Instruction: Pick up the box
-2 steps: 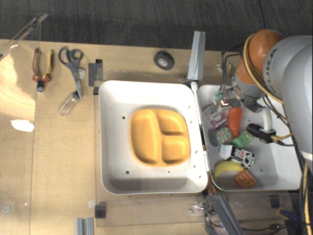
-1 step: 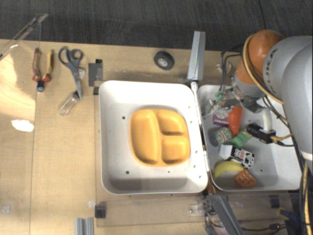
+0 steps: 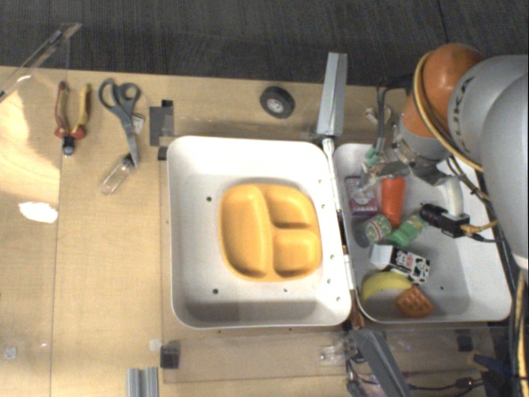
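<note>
A small purple box point(image 3: 361, 197) lies at the left wall of the right bin point(image 3: 488, 292). A second small box point(image 3: 411, 264), black and white with a red mark, lies further toward the front of the same bin. My gripper point(image 3: 383, 165) hangs over the back left part of that bin, just above the top end of an orange carrot point(image 3: 393, 199). It is a little behind and to the right of the purple box. Nothing shows as held.
The right bin also holds a green can point(image 3: 377, 228), a green piece point(image 3: 407, 232), a yellow fruit point(image 3: 385, 284) and an orange waffle-like piece point(image 3: 414, 303). A yellow divided tray point(image 3: 269, 229) lies in the left bin point(image 3: 190, 222). Scissors point(image 3: 124, 114) and pliers point(image 3: 70, 114) rest on the bench at the left.
</note>
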Action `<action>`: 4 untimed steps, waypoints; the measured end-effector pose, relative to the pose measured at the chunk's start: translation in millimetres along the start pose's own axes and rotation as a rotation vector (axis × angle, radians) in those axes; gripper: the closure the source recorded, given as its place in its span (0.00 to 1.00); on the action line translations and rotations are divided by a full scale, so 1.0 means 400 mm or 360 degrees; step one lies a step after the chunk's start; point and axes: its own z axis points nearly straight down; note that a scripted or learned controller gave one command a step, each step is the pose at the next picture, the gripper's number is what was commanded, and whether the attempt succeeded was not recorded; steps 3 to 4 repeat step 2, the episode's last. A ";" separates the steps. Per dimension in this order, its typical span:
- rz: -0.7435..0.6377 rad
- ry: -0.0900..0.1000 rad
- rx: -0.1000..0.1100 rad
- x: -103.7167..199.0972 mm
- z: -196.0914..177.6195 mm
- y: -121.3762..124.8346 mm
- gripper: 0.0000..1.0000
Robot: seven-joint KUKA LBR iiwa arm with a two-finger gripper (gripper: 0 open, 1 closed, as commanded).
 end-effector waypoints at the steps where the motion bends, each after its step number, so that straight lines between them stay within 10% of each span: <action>1: -0.0135 0.0009 0.0011 0.164 -0.344 0.090 1.00; 2: -0.0718 0.0013 0.0012 0.087 -0.162 0.000 1.00; 4: -0.0718 0.0013 0.0012 0.087 -0.162 0.000 1.00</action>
